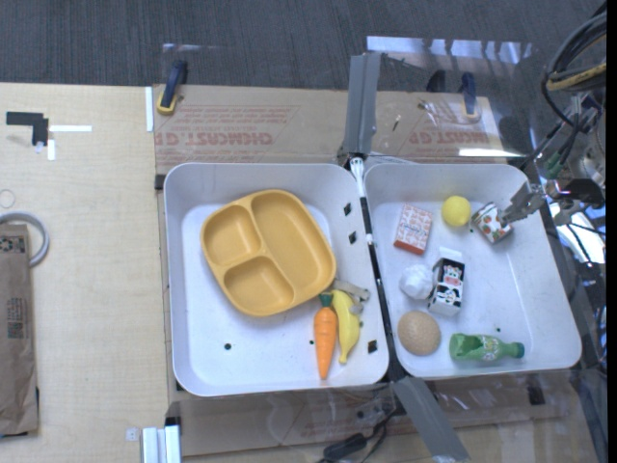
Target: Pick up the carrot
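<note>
- The end effector (503, 218) is seen over the upper right corner of the right bin (540, 355), reaching in from the right.
- A small white block with red marks (492, 226) sits at its tip; whether the block is gripped, or how wide the end effector stands, cannot be told.
- A yellow ball (456, 210) lies just left of that block.
- A red-and-white box (414, 229) is placed further left, near the wall between the bins.
- A black-and-white carton (447, 285) stands mid-bin, with a white lump (416, 282) touching its left side.
- A tan ball (418, 332) is found below the lump, and a green bottle (485, 347) lies on its side to the right of it.
- The carrot (325, 338) lies in the left bin (183, 287), near the lower right corner, tip pointing toward the front wall, well apart from the end effector.
- A banana (346, 325) is pressed along the carrot's right side.
- A yellow plate (267, 251) with three compartments takes up the middle of the left bin, just above the carrot.
- Both bins rest on the tabletop (77, 210).
</note>
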{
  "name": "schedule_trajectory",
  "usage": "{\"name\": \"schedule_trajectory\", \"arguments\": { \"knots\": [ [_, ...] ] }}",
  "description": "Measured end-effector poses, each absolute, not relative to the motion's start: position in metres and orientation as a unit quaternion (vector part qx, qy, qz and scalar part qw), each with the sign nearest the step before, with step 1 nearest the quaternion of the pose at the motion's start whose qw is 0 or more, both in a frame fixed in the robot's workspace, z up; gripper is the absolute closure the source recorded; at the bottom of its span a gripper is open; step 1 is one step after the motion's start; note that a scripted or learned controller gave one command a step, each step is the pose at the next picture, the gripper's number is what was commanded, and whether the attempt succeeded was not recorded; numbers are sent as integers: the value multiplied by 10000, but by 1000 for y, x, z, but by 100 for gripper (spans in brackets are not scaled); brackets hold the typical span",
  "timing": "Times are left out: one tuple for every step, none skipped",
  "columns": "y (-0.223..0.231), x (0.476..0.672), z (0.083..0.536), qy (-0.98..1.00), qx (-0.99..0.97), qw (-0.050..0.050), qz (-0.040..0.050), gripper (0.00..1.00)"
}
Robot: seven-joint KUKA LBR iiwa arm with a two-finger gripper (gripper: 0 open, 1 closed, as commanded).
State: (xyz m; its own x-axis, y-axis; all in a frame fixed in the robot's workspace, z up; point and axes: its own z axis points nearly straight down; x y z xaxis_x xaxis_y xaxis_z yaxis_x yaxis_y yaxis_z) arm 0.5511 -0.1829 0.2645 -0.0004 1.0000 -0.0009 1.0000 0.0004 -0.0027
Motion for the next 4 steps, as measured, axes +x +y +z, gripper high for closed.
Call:
{"name": "schedule_trajectory", "arguments": {
  "knots": [
    [-217,597,217,-6442,-7648,-4,12,0],
    [-187,649,152,-7104,-7038,-12,6,0],
    [-223,659,155,-7397,-6730,-18,7,0],
    [-223,660,165,-7407,-6718,-37,10,100]
  ]
}}
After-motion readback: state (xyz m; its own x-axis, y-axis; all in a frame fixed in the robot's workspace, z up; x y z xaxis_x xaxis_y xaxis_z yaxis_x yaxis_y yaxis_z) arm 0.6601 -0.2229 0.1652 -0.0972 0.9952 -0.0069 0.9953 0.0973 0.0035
